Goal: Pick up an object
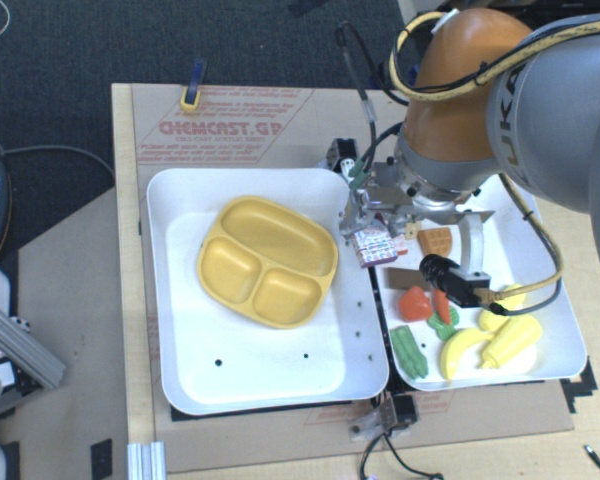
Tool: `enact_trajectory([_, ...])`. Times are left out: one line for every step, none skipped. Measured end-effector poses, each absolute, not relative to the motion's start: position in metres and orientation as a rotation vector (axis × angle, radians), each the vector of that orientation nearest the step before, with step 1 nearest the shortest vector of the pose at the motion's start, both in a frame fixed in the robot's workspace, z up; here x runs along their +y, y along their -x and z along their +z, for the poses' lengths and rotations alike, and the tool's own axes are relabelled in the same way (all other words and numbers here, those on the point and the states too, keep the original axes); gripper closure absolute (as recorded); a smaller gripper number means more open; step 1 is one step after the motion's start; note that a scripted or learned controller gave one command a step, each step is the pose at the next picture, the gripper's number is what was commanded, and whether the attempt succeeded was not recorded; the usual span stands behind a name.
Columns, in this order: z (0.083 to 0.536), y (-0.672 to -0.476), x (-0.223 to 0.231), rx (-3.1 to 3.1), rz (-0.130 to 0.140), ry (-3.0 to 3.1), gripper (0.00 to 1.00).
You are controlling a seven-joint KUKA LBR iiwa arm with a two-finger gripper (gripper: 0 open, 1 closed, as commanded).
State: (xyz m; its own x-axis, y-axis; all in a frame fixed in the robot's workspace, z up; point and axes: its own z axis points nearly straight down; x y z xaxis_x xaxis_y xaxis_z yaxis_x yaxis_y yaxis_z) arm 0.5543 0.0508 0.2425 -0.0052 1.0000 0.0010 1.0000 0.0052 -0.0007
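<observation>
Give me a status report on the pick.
Gripper low over right bin, fingers unclear. Toy food lies unpicked. Yellow tray in left bin.

Yellow divided tray [267, 261] in the left white bin [170, 298], on a brown board [220, 118].

The worktop [130, 268] is a pale brown board with red printed lettering [220, 126] across its far part, set over dark carpet; a small blue-and-yellow clip [192, 88] sits at its far edge. Two shallow white bins lie directly on it, side by side and touching along their inner walls; the left bin [170, 298] carries a yellow divided plate [268, 260], and the right bin [570, 343] carries a cluster of toy foods, among them a yellow banana-like piece [460, 353], a green pod [408, 350] and a red piece [415, 303].
</observation>
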Motion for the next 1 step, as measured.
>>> enact_trajectory([0.2127, -0.5549, 0.0859, -2.222, 0.005, 2.214, 1.00])
